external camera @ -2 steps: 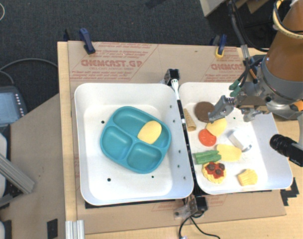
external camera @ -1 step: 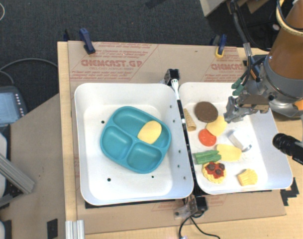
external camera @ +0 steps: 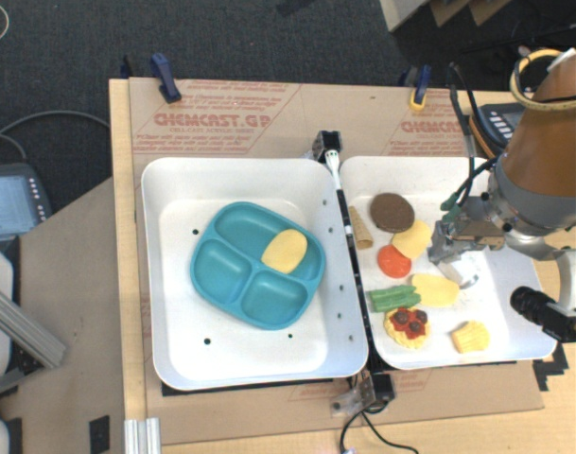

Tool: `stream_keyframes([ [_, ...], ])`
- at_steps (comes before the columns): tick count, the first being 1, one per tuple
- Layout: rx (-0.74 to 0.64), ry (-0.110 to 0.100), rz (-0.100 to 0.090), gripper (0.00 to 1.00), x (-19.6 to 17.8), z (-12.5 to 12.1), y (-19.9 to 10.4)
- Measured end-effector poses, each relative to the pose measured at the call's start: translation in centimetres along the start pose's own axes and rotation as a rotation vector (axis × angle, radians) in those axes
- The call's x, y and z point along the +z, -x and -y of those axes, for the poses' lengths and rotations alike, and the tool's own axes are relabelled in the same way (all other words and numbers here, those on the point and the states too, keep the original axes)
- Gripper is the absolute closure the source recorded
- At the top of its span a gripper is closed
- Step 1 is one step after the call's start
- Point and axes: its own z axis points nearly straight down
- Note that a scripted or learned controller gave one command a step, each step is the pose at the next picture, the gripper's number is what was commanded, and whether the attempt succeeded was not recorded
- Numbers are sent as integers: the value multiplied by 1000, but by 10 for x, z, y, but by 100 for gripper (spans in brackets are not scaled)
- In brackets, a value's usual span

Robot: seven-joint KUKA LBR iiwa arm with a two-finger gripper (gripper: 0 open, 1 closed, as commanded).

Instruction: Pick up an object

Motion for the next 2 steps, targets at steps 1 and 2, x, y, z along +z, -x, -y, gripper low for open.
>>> stream_keyframes([
  [1, -2, 1, -1, 100, 98, -41, 36],
  [2, -11, 11, -3, 100, 48, -10, -23],
])
